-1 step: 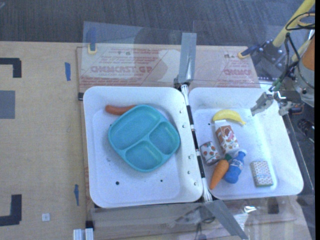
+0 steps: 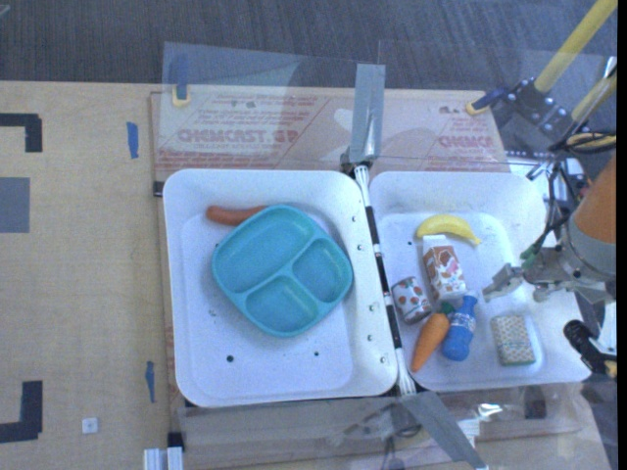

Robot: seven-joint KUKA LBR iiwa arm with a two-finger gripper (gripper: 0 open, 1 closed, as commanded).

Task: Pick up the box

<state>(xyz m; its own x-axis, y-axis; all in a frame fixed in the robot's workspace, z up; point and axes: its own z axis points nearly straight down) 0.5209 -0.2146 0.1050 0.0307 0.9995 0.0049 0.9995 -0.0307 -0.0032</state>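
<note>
Partly cut off at the right edge, the pincer hovers over the right bin; its fingers stand apart, clamping nothing. Box lies beside banana, can, carrot, bottle. Left bin holds a blue plate.

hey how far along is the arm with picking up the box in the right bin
Early stage. Done: the arm has reached in over the right bin, and the gripper sits to the right of the box, apart from it. In hand: nothing; the box lies flat in the bin between the banana and the blue bottle. Left: move onto the box, close the fingers on it and lift.
</note>
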